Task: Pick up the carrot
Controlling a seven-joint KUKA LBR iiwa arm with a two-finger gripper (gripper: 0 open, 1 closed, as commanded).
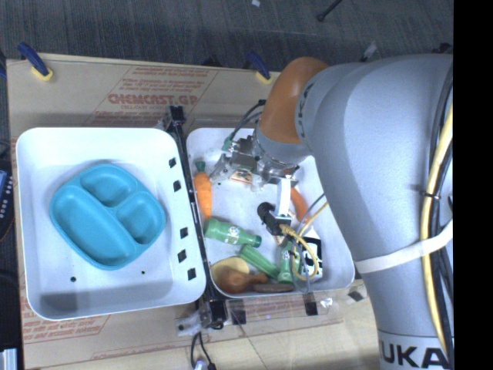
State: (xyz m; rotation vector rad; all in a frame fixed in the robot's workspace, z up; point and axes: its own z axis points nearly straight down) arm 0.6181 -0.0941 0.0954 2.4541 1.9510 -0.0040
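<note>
Overhead, grey arm reaches in from right, orange band above wrist, bent down over far half of right bin. Gripper low near that bin's far edge; whether jaws stand apart or together cannot be told. Carrot lies lengthwise along right bin's left edge, near gripper but apart from it, bare white floor between. Green bottle just nearer than carrot; mixed pile crowds front edge. Left bin holds blue divided plate, wide margins around

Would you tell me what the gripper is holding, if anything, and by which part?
It cannot be told, though the carrot lies free, apart from the gripper.
</note>
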